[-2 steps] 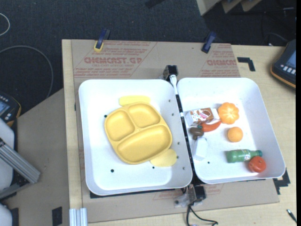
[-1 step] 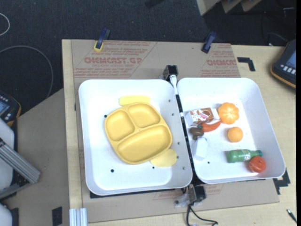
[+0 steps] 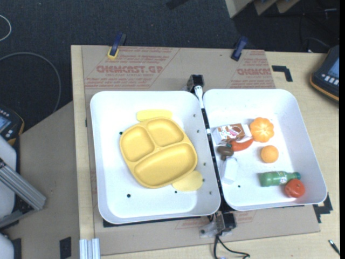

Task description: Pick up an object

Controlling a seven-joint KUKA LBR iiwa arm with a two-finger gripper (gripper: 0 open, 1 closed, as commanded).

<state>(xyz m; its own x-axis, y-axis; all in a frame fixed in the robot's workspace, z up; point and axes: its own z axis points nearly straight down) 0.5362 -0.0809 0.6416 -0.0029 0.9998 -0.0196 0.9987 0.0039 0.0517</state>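
A yellow divided tray (image 3: 157, 152) fills the left bin (image 3: 102, 144) (toy foods sit right); end effector state: cannot tell.

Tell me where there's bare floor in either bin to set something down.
Left bin: bare strips left of and behind the yellow divided tray. Right bin: bare far corner behind the orange fruit. Crowded from the snack packet to the green bottle.

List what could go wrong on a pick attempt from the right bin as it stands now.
1. The green bottle and red tomato lie touching near the right bin's lower wall; closing on one may nudge the other, or fingers may strike the wall.
2. The packet, red pepper and a brown item crowd together by the divider, so a grasp there may catch two things.
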